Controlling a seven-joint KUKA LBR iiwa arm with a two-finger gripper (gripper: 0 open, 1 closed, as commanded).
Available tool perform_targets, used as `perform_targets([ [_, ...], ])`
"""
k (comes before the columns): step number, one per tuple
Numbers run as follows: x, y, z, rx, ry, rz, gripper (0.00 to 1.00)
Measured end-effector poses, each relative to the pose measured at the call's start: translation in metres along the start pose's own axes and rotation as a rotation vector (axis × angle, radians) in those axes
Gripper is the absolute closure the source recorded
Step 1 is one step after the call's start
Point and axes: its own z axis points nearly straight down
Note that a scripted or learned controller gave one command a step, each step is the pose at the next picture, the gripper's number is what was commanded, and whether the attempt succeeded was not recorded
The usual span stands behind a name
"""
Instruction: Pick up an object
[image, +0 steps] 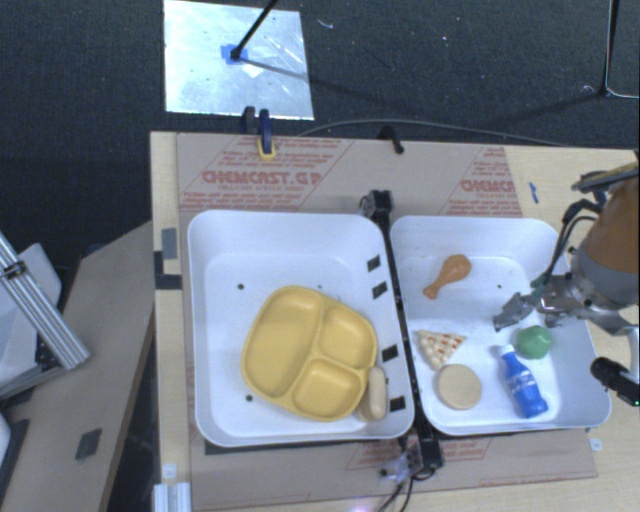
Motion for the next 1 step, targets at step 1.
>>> perform_targets([
  [1,0.0106,-0.0002,0.0549,0.000,0.000,-0.001,0.00],
])
